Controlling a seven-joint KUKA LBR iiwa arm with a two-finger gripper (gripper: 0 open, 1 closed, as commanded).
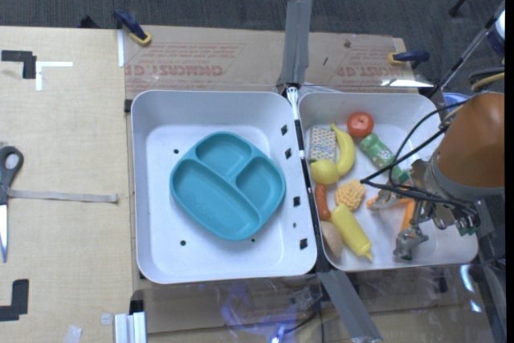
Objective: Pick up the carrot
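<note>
Carrot: 1, right bin, beside gripper.

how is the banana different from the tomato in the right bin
The banana is yellow, long and curved; the tomato is red, round and smaller. The banana touches the lemon; the tomato sits apart, nearer the far wall. Both lie in the right bin.

The arm and its cables hide part of the carrot.
</note>
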